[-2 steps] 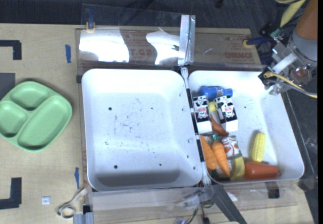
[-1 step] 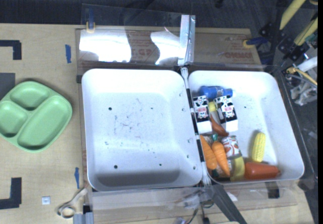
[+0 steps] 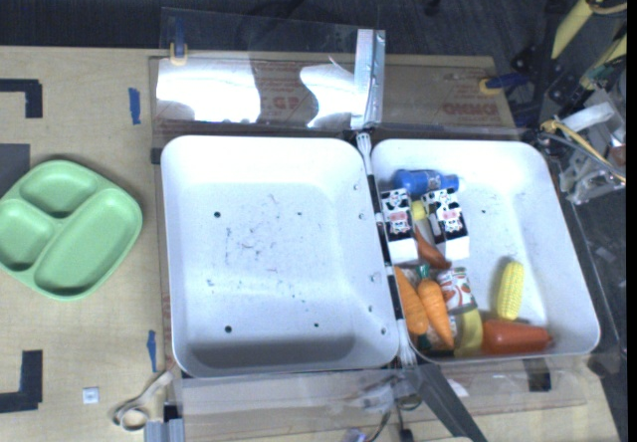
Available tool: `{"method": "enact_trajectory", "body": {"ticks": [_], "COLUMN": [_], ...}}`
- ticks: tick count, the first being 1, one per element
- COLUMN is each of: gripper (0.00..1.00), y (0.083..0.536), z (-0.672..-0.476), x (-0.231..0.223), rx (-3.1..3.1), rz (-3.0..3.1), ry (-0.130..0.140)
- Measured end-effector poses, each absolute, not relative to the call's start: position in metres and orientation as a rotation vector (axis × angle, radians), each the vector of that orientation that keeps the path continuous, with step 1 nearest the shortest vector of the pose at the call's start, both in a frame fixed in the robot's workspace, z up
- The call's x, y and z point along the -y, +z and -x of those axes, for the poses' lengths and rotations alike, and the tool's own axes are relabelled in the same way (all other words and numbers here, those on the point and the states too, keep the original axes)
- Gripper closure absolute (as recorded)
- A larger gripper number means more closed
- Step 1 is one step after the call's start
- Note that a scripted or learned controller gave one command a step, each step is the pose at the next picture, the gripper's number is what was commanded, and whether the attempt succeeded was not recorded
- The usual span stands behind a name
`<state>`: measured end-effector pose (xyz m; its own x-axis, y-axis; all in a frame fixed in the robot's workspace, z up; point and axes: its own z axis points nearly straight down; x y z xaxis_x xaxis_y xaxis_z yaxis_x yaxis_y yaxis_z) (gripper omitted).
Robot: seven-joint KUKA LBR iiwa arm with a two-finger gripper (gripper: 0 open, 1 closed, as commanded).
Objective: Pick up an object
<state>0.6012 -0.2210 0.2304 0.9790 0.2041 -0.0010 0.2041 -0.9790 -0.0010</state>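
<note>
The right bin [image 3: 518, 181] holds a cluster of toy groceries along its left wall and front edge. Two small cartons with a cow pattern [image 3: 399, 221] [image 3: 447, 216] lie side by side below a blue item [image 3: 423, 180]. Two orange carrots [image 3: 426, 306] lie in front of them, next to a small can [image 3: 457, 289]. A yellow corn cob [image 3: 510, 289] stands toward the right. In the front corner a red pepper-like piece [image 3: 515, 335] lies beside a small yellow piece [image 3: 470, 331].
The left bin [image 3: 264, 251] shows bare white floor with faint scuffs. A green divided plate [image 3: 65, 226] rests on the wooden bench at far left. A clear plastic panel [image 3: 269, 82] stands behind the bins. Cables and hardware [image 3: 587, 151] crowd the right edge.
</note>
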Motion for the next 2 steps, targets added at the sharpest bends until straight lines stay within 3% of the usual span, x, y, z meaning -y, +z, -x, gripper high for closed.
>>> {"method": "enact_trajectory", "body": {"ticks": [1, 2], "gripper": [1.00, 1.00], "y": [0.250, 0.184], "z": [-0.653, -0.661], "x": [0.108, 0.049], "rx": [0.320, 0.657], "rz": [3.124, 3.069], "ry": [-0.002, 0.006]}}
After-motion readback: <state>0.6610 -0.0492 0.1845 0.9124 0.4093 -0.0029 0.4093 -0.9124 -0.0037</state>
